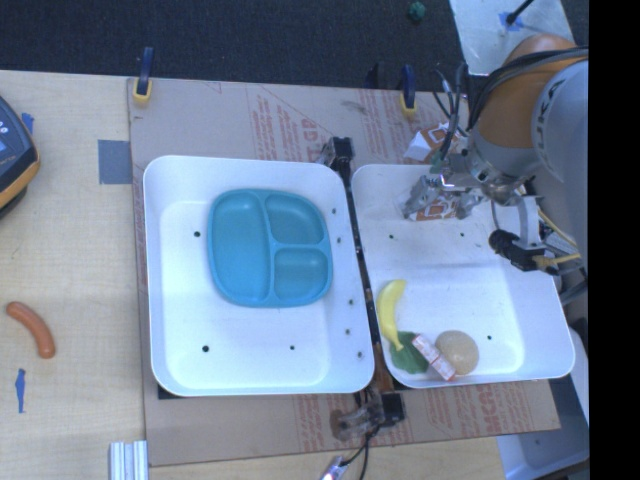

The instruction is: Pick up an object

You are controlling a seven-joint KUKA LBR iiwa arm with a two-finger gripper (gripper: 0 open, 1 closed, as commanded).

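Observation:
The right bin (500,298) holds a yellow banana (389,306) near its left wall, with a green item (405,359) just below it. Beside those lie a small pink-and-white packet (434,356) and a tan round object (458,349) at the bin's front. My gripper (440,201) hangs over the far part of the right bin, well away from these objects. The arm, with its orange band (520,88), comes in from the right. Nothing shows in the gripper's grasp.
A blue divided plate (270,246) lies in the left bin (180,338). A sausage toy (32,328) rests on the bench at the left, outside the bins. A dark device (12,153) sits at the left edge. Clamps (143,76) hold the cardboard at the back.

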